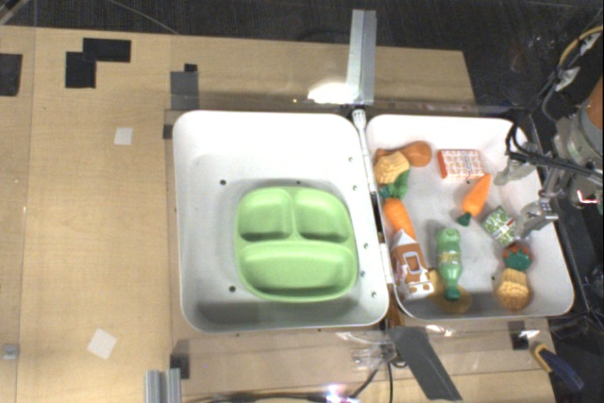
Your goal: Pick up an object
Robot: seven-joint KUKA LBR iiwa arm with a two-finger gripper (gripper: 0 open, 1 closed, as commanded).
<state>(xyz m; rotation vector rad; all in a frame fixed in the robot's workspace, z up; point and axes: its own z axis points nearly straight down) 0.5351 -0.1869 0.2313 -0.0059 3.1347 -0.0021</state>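
Observation:
The right bin (pixel 472 129) holds several toy foods: a red-and-white box (pixel 460 163), a small carrot (pixel 477 193), a longer carrot (pixel 399 217), a green bottle (pixel 449 261), a brown-and-white carton (pixel 411 267), a green-and-white can (pixel 499 225), a yellow lumpy piece (pixel 391 167) and a tan piece (pixel 514 288). My gripper (pixel 526 195) hangs over the bin's right side, open, its two grey fingers (pixel 515 172) spread apart with nothing between them. The can lies just left of the lower finger, and the small carrot lies left of the gripper.
The left bin (pixel 203 231) holds a green divided plate (pixel 296 241). A metal post (pixel 362 57) stands behind the seam between the bins. The arm's wrist and cables (pixel 576 137) crowd the right bin's right rim. Bare wooden bench (pixel 85 231) stretches to the left.

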